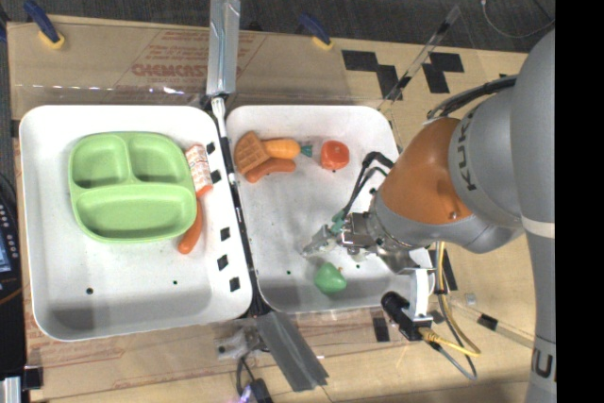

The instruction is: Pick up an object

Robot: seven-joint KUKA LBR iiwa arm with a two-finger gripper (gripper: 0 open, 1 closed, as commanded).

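Green toy [329, 278] low in the right bin [283, 250], just beside the gripper [326, 241].
Arm [444, 184] covers the bin's right side; pincer state: I cannot tell.

Bright, even overhead light; slight softness

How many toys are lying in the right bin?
4: a waffle, a carrot and a tomato along the far side, and a green toy near the gripper. The arm may hide more.
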